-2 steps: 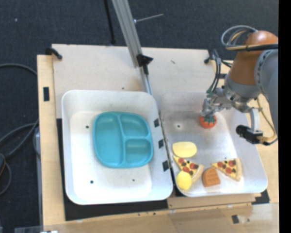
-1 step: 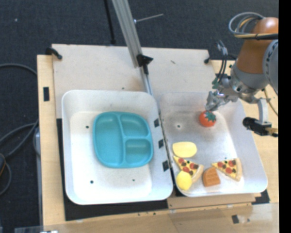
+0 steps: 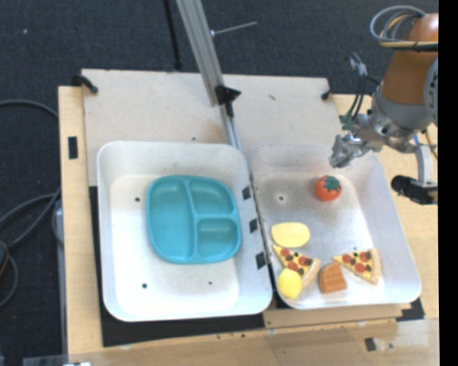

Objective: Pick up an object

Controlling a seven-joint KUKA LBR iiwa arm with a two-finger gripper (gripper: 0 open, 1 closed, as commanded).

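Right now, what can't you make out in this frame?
- gripper, camera view: too small and blurred to tell whether it is open or shut, or whether it holds anything.
- arm: its upper part is cut off by the frame's right edge.
- lemon and pizza slice near the right bin rim: touching or overlapping, which lies on top is unclear.
- blue plate: compartment contents too faint to judge.

Turquoise tray (image 3: 192,219), red tomato (image 3: 328,189) (green top), white bins (image 3: 114,227)
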